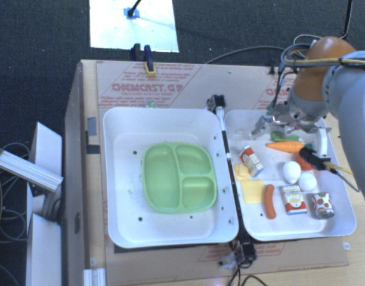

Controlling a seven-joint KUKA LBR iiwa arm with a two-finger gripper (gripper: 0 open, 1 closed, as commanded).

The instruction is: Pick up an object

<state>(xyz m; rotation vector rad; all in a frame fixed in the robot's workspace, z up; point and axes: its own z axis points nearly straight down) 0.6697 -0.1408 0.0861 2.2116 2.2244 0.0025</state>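
Hovering over the far end of the right bin [349, 216], that gripper [277, 123]. Is it carrying anything?

Nothing I can see. Whether it is spread or pressed together, I can't tell from this angle.

So what is it likely to go for?

My guess is the carrot [285, 146], which lies just nearer the camera than the gripper, almost beneath it. A scrap of green [278, 135] sits between them; I can't say what it is.

What could spoil the grab?

The carrot is tapered and lies crosswise, so a closing grip may squeeze it out sideways. Descending a touch short would catch the green scrap or bare bin floor instead.

And the neighbours?

Two eggs [291, 171] sit a little farther on from the gripper, past the carrot. A nudged carrot could roll into them and set them wandering. The small bottle [251, 161] is off to the side, toward the other bin, near enough to get knocked if the approach drifts that way.

Anything safer?

The sausage [269, 201] and the cheese slice [251, 190] lie well away from the gripper. The slice looks too flat to pinch.
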